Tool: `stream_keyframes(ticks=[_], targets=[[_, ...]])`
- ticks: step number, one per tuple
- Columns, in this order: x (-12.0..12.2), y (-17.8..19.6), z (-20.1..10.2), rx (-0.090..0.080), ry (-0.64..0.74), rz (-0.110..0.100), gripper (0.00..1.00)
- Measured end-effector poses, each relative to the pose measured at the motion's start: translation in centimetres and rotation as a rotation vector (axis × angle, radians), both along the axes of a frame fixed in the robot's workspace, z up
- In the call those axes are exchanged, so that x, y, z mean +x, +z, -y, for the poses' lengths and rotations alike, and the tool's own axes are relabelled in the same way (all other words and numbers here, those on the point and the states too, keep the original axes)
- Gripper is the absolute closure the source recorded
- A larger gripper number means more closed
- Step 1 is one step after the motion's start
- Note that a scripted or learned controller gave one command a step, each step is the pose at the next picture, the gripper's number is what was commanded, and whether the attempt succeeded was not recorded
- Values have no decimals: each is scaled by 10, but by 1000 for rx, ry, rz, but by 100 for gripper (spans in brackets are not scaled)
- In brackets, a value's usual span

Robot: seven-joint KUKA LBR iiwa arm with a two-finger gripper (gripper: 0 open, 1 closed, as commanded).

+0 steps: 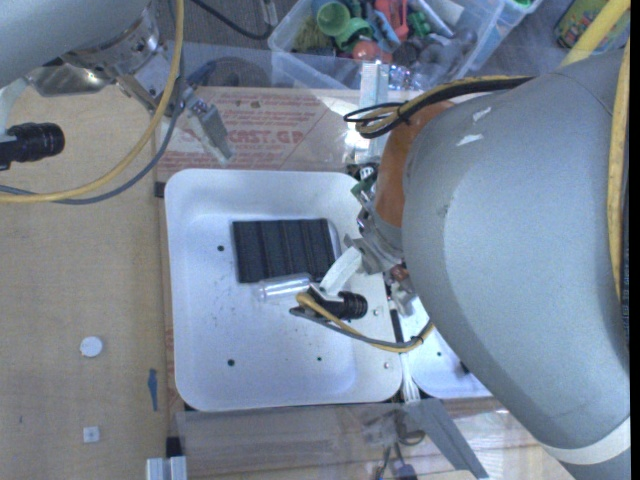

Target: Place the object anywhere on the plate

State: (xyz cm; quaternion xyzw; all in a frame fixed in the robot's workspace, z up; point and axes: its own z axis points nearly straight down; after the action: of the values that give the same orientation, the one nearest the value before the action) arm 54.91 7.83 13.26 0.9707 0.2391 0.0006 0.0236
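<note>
Gripper tucked under the wrist, clear object off to its left at the plate's edge.

From my feed I cannot tell whether the gripper (392, 286) is spread or closed, because the arm's bulk covers most of it. The clear object (280, 288) lies toward the view's left of it, apart from it, in the nearer white bin (200, 268). Its long axis runs roughly left to right, right end tipped slightly upward, along the lower edge of the dark ribbed plate (285, 248). Whether it touches or overlaps the plate, I cannot say.
</note>
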Motion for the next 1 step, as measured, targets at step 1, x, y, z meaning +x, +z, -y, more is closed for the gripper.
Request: stream_keyframes(ticks=[1], targets=[[0,0,0,0,-10,3,100]])
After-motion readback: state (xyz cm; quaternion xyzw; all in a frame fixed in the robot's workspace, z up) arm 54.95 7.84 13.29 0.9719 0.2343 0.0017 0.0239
